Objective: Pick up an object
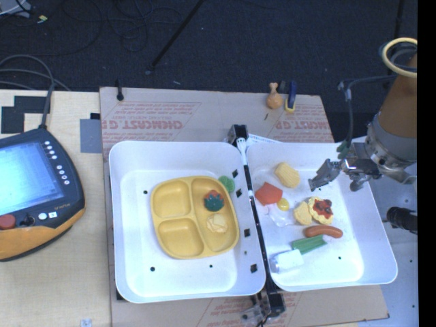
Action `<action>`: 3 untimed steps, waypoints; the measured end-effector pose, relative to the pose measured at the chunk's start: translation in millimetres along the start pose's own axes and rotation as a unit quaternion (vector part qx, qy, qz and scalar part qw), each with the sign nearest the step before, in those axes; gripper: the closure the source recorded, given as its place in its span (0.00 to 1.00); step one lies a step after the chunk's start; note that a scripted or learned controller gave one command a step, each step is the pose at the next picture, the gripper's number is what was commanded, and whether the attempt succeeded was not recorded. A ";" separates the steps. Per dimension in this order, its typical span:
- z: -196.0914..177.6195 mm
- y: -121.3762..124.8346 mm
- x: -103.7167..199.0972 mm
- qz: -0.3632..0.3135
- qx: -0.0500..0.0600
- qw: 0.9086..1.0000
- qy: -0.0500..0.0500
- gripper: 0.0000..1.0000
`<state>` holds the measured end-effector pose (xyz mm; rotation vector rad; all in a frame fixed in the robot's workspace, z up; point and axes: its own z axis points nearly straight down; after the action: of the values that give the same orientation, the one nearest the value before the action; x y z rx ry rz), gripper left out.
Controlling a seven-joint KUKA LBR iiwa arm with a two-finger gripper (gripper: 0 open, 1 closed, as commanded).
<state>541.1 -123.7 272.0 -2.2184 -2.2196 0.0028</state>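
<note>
**Lots of plastic, some cardboard**

Both white bins (136,264) look like smooth moulded plastic with a soft sheen, not shiny. The yellow divided tray (178,240) is smooth plastic too, slightly glossy on its ridges. The toy food is plastic-looking: the sausage (323,232) has a glossy skin, the corn piece (287,176) looks bumpy and matt. Under the bins sits a sheet of brown cardboard (170,118), matt, with printed lettering. The tabletop (41,278) reads as pale wood, fairly dull. The tool (325,175) looks like dark matt metal or plastic, can't tell which.
</note>
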 end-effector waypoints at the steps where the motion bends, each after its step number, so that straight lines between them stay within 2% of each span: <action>1: 51.3 -59.9 55.3 0.000 0.003 1.000 0.001 0.00; 2: 40.2 -58.0 52.8 0.002 0.002 1.000 0.000 1.00; 3: 14.6 -24.0 128.2 -0.003 -0.002 1.000 0.000 1.00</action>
<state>516.9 4.5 257.6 -2.2127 -2.2284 -0.0011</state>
